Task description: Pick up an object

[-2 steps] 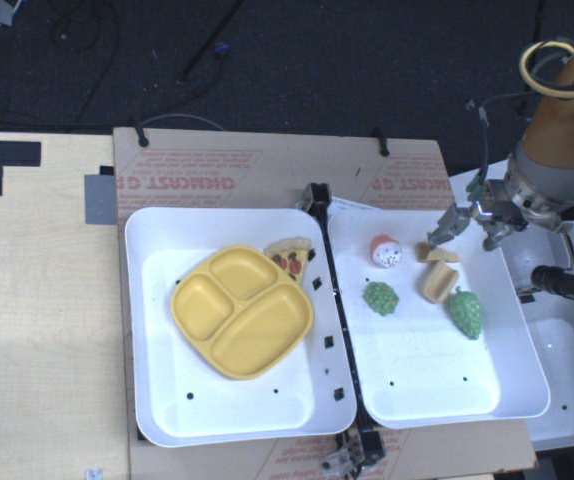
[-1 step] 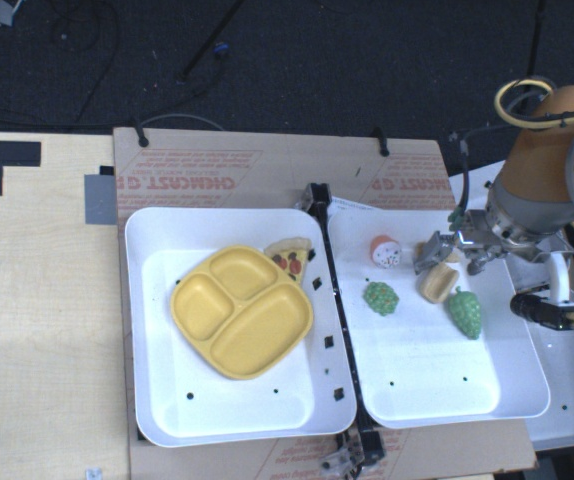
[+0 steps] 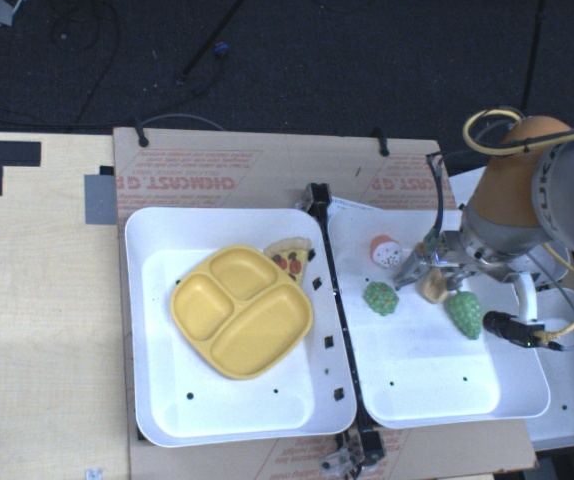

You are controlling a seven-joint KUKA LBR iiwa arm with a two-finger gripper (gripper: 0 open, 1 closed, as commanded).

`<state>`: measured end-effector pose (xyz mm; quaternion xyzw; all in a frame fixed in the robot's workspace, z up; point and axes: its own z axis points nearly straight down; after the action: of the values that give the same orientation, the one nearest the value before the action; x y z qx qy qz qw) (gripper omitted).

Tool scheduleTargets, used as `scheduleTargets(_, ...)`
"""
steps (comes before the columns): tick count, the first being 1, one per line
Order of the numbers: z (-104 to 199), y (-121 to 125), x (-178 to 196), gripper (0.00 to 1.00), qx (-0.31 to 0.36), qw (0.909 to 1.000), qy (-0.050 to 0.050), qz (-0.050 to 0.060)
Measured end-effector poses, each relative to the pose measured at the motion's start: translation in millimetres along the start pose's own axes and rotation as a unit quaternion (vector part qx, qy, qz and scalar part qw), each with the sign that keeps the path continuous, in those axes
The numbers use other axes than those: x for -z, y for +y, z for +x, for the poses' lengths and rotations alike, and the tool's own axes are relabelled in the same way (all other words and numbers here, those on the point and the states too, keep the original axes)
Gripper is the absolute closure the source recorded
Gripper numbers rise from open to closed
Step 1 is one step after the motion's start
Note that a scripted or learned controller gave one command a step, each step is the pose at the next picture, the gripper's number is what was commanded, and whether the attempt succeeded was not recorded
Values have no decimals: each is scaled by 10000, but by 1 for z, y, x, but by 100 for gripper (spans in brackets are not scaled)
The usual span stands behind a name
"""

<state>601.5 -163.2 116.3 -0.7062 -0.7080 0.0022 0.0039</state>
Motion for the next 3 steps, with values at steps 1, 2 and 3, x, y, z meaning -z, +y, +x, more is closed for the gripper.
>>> scheduleTargets(1,0,2,-26,0,-8,10000,-21,-52)
scheduleTargets(2,-3,4,-12,100,-15,9999,-56,-103)
scheduleTargets(3,7,6,40,100,-2,10000,-10,-46)
